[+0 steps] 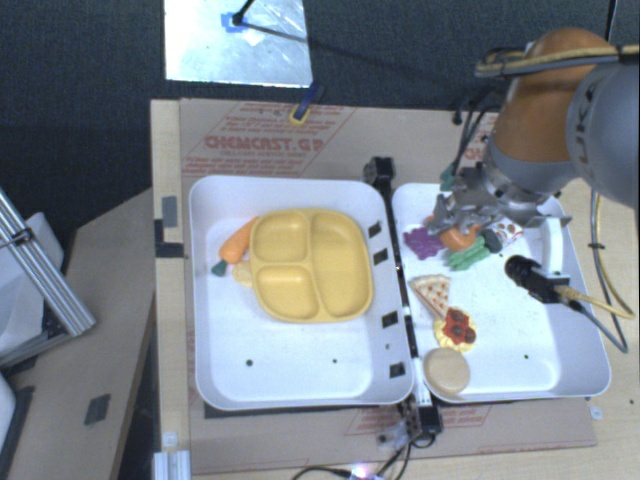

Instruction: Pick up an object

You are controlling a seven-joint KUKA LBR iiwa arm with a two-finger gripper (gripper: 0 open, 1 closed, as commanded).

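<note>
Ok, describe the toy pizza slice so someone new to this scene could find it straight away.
Look in the right-hand shallow white bin, along its left side near the divider. The tan triangular toy pizza slice lies there, below the purple toy grapes and above a red-and-yellow toy. It is the only flat wedge.

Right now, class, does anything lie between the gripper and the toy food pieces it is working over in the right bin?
Nothing visible does. The gripper is right down among the purple grape bunch, orange piece and green piece in the right white bin, with no other object between.
</note>
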